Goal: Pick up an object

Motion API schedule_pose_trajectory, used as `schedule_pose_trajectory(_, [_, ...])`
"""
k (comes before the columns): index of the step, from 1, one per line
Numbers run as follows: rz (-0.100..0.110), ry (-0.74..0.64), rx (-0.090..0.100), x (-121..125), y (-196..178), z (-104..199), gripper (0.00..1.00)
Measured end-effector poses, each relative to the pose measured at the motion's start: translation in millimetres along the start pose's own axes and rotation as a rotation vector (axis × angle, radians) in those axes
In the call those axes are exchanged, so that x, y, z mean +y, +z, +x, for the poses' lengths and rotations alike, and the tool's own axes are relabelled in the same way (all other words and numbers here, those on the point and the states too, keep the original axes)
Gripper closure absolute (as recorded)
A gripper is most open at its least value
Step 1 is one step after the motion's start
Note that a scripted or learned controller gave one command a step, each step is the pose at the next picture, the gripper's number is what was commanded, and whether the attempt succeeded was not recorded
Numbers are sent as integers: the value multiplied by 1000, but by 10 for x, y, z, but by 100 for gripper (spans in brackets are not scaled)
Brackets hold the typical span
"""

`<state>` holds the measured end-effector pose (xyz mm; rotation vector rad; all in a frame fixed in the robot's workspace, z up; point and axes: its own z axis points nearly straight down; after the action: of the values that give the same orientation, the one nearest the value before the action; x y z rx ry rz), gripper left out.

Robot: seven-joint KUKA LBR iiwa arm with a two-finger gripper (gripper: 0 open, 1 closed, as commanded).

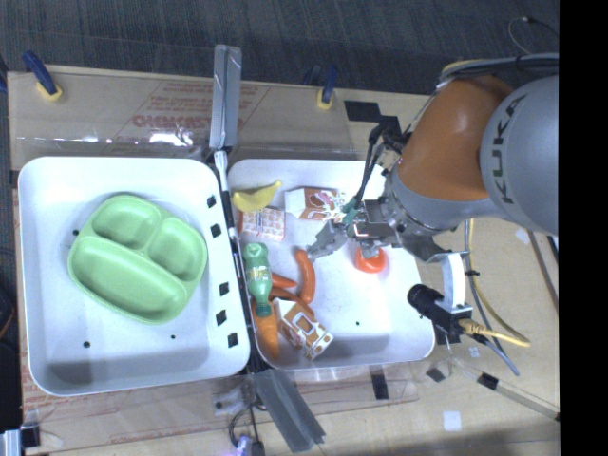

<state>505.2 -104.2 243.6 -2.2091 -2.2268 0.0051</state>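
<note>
Hand (334, 238) over right bin (408, 345), low above its floor, fingers spread open, gripping nothing. Just beside, to its right, orange-red round object (370, 260). Left of hand: red sausage (306, 273), green bottle (256, 272), banana (256, 198), snack packets. Left bin (47, 331) carrying green divided tray (139, 256).

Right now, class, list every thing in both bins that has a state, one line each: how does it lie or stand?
green divided plate: flat, alone in left bin
banana: lying at right bin's top left
green bottle: on its side
sausage: lying flat
orange-white box: tilted, by bottom wall
hand: over right bin, nothing seen held
</note>
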Motion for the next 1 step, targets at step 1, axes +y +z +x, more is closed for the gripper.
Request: schedule_pose_trajectory(1, [-1, -128, -1, 245, 734, 77, 0])
